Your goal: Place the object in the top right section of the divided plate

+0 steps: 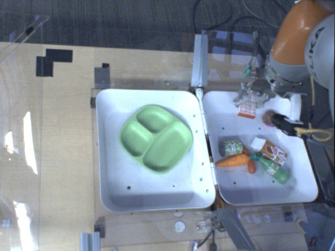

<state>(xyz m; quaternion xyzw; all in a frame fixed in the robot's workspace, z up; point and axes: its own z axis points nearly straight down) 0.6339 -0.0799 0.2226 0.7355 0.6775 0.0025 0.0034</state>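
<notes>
A green divided plate [157, 137] lies in the left white bin [112, 192], with one large section and two smaller ones. My gripper [248, 99] hangs over the back of the right bin [306, 192], well to the right of the plate. A small red and white packet [247, 110] sits at its fingertips and looks pinched between them, just above the bin floor. The grey arm with its orange band [296, 33] reaches in from the upper right.
In the right bin lie a small can [230, 147], a carrot [233, 161], a green bottle [274, 171], an orange carton [274, 152], a white block [258, 142] and a reddish round item [269, 118]. A metal divider [199, 61] stands between the bins at the back.
</notes>
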